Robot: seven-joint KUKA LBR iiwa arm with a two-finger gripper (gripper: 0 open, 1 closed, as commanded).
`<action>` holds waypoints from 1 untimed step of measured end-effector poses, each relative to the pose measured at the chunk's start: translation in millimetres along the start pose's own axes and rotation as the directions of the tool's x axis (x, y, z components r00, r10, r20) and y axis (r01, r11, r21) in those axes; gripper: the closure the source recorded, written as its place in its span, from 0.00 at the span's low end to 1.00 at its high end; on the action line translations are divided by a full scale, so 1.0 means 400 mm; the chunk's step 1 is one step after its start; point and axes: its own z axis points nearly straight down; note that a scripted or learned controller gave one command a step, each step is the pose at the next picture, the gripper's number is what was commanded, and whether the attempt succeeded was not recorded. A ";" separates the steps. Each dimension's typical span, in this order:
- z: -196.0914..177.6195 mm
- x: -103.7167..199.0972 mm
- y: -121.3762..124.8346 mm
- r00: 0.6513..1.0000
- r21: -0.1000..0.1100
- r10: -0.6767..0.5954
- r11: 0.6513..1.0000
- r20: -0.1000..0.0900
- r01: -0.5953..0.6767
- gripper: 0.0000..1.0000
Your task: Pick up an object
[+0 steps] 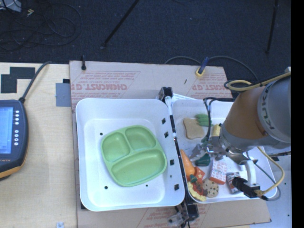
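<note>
Closest to you, at the near rim of the right-hand shallow white bin [190, 100], a round brown speckled cookie-shaped toy [209, 189] is lying just beside a small yellow piece [195, 194]. Just behind them, a red-and-white flat packet [217, 173] is resting on the bin floor. An orange tapered carrot-shaped toy [186, 162] is lying along the wall that this bin shares with its neighbour.

You are looking at the grey arm with the orange band [249, 115] reaching in from the right over this same bin. Its pincer [203, 152] is hanging low in the middle of the bin, above the clutter. A small dark green piece [203, 160] is sitting just on the near side of it. You cannot tell how far the pincer is open, nor whether it has hold of anything.

Farther back in the right bin, a tan bread-slice-shaped toy [193, 127] is lying near the shared wall, with a bright green piece [202, 119] touching its far corner.

Beside it, the left-hand shallow white bin [90, 175] is carrying a pale green divided plastic plate [133, 155], set at a slant, well apart from the pincer. Both bins are sitting on brown cardboard [118, 82] laid over the pale wooden desk [38, 194]. On the desk's far left, a grey handheld controller with a lit screen [9, 137] is resting.
</note>
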 end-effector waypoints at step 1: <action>-0.024 -0.003 0.000 1.000 0.001 0.006 1.000 0.000 -0.006 1.00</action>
